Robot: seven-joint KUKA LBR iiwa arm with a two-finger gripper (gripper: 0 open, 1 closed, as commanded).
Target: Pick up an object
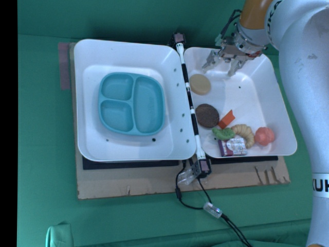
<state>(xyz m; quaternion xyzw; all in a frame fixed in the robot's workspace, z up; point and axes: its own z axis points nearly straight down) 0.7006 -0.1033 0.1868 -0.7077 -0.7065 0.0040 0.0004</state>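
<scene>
Gripper [222, 64] hovers spread and empty over the right bin's [267, 94] far corner; the tan disc [200, 84] lies nearest, just toward the near-left of it by the divider; other items cluster well nearer the front.
</scene>
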